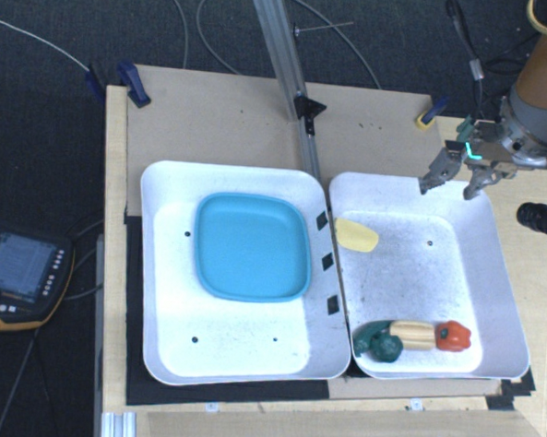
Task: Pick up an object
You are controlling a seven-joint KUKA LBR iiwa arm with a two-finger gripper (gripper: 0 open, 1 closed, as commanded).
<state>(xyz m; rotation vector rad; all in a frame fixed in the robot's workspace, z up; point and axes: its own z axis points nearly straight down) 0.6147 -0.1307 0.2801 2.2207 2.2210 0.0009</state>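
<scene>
A blue plate [253,247] lies flat in the left bin [159,280]. In the right bin [501,273], a yellow piece [357,235] sits upper left; green [379,343], tan [412,335] and red [452,336] items line the lower edge, lengthwise left-right. Gripper [457,184], fingers apart, hovers over the upper rim, holding nothing.

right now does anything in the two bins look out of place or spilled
Nothing stands out. The square blue plastic plate lies flat in the left white bin. In the right white bin, the pale yellow piece sits near the top-left corner, and the green, tan and red toy foods line the front wall. The gripper hangs open, holding nothing.
</scene>
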